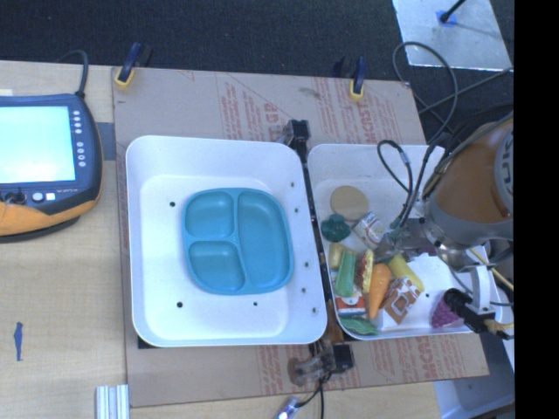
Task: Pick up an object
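Two white bins (140, 234), one blue plate (237, 240)

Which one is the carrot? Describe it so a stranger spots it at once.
Start at the right white bin, the one crowded with toy food. Near its front edge lies the carrot, a tapered orange cone. Its neighbours are green, yellow or purple.

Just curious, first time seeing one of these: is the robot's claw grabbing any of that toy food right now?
Gripper: cannot be told. It is over the right bin, above the toy food, with cables and the arm in front of it.
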Controlling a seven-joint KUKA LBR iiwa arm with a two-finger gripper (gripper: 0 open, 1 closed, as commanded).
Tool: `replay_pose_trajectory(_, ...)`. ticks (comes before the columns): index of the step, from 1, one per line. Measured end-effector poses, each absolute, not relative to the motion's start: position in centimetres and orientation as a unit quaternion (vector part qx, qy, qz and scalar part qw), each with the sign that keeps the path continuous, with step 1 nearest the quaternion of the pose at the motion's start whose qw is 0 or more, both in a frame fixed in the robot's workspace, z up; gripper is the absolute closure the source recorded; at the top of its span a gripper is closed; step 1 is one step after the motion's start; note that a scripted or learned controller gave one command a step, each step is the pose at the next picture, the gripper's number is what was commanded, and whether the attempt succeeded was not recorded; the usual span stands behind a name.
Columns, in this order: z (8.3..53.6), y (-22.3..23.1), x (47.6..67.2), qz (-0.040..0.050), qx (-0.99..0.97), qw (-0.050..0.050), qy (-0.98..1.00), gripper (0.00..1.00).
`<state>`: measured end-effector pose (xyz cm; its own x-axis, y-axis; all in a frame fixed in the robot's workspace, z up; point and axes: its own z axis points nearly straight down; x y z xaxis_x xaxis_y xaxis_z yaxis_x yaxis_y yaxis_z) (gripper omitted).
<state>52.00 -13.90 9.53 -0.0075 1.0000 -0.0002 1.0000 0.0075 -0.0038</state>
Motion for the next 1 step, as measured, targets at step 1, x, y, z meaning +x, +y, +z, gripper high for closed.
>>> replay_pose_trajectory(1,19.25,-7.43,57.36,-0.0002,-0.705,0.001,-0.709,1.00)
